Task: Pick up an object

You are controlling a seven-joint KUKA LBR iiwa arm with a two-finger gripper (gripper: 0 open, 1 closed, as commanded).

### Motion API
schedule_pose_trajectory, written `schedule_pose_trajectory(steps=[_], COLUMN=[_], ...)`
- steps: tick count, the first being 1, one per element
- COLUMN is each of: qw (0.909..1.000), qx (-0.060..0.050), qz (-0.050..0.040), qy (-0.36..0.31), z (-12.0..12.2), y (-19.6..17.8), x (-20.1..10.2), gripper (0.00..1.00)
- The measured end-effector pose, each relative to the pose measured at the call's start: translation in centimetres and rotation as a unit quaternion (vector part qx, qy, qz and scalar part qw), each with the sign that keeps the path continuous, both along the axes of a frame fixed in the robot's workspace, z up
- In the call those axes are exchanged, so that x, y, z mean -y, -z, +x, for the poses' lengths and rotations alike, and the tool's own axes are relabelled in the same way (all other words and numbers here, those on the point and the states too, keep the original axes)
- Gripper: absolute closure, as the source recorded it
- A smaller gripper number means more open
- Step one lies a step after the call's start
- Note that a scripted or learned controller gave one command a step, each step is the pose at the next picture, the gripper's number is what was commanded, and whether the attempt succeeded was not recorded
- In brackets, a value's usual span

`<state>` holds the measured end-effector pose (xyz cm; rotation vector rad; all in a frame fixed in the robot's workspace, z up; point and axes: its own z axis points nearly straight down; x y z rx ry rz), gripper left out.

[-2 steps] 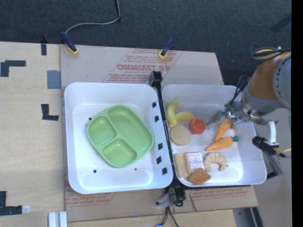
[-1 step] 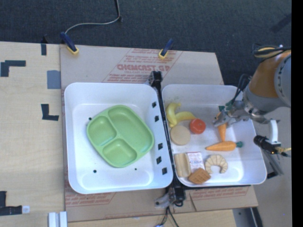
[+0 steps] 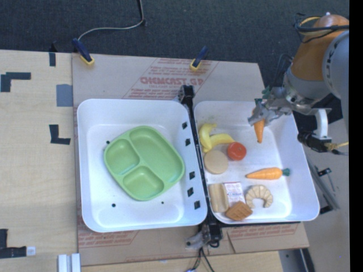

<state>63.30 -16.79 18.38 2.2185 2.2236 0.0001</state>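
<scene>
My gripper (image 3: 262,117) hangs over the back right part of the right bin (image 3: 295,152). It is shut on a small orange carrot (image 3: 259,131) that points down from between the fingers, above the bin floor. Lying in the same bin are a yellow banana (image 3: 211,136), a red tomato (image 3: 236,151), a round tan bun (image 3: 216,162), a second carrot (image 3: 266,174) with a green top, a croissant (image 3: 259,195), a bread stick (image 3: 217,197), a small packet (image 3: 233,191) and a brown waffle piece (image 3: 239,211).
The left bin (image 3: 96,208) holds a green divided plate (image 3: 144,162). A black divider with clips (image 3: 190,146) runs between the bins. Both bins sit on a cardboard sheet (image 3: 164,81) held by blue and yellow clamps at the back.
</scene>
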Motion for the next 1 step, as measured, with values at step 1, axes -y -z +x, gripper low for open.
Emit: schedule_pose_trajectory(steps=[1], qw=[1.0000], qx=[-0.001], qz=[0.0008], qy=[0.000], z=[-0.94], y=[-1.58], x=[-6.76], gripper=[1.00])
